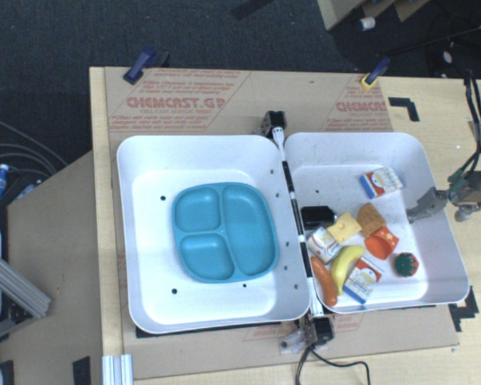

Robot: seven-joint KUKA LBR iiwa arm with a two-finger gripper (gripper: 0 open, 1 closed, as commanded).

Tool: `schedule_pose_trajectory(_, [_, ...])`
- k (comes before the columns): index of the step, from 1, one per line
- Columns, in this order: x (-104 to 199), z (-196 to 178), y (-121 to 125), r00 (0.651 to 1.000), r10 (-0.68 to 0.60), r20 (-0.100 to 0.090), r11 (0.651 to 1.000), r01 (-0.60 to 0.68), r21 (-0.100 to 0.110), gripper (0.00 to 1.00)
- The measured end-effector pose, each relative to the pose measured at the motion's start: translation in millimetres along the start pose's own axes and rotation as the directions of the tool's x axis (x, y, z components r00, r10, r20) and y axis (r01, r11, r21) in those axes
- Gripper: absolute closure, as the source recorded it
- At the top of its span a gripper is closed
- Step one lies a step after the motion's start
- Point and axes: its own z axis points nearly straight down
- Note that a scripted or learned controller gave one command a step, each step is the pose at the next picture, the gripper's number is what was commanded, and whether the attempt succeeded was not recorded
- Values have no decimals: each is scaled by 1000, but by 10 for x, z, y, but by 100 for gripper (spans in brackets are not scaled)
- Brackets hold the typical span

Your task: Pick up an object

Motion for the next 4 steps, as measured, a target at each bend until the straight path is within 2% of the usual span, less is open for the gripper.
schedule_pose_trajectory(1, [125, 1373, 263, 1000, 0, -1, 1000, 0, 3, 0])
schedule_pose_trajectory(2, [177, 1552, 1149, 1000, -1, 0, 1000, 1, -1, 0])
schedule_pose_trajectory(3, [175, 1447, 1155, 1000, -3, 2, 1000, 3, -3, 100])
schedule_pose_trajectory(4, [176, 1449, 1154, 1000, -3, 2, 1000, 3, -2, 0])
